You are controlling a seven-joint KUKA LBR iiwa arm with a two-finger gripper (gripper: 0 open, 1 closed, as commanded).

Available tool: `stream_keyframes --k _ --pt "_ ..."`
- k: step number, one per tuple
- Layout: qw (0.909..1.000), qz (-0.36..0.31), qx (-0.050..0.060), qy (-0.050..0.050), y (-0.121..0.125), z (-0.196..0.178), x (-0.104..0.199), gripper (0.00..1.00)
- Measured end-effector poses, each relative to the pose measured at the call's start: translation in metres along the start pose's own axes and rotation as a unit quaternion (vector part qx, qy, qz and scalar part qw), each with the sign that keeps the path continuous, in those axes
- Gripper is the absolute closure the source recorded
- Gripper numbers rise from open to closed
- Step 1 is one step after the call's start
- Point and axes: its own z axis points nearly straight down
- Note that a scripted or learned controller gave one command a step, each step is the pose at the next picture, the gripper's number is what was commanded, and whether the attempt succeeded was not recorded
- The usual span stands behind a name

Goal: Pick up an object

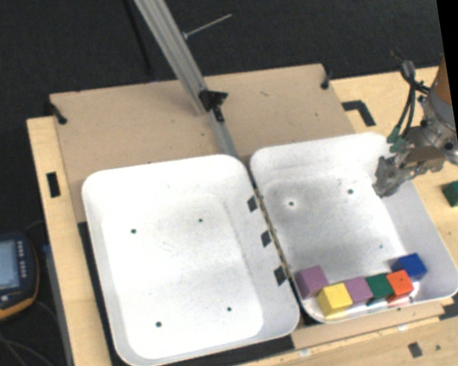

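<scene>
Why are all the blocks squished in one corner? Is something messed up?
Nothing looks broken or spilled. The blocks are just crowded along the near edge of the right bin, and a green block sits outside it on the bench.

The gripper is a dull grey metal block, dark cables looping above it, a small green patch by its top.
</scene>
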Motion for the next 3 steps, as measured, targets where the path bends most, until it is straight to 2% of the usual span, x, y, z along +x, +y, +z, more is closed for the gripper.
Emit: stream_keyframes --k 1,2,3 --pt "1.0 -0.002 -0.001 0.0 -0.005 0.028 0.075 1.0" --pt "1.0 -0.002 0.0 0.0 0.006 0.041 0.149 1.0" --pt "1.0 -0.002 -0.002 0.0 -0.012 0.023 0.195 1.0"
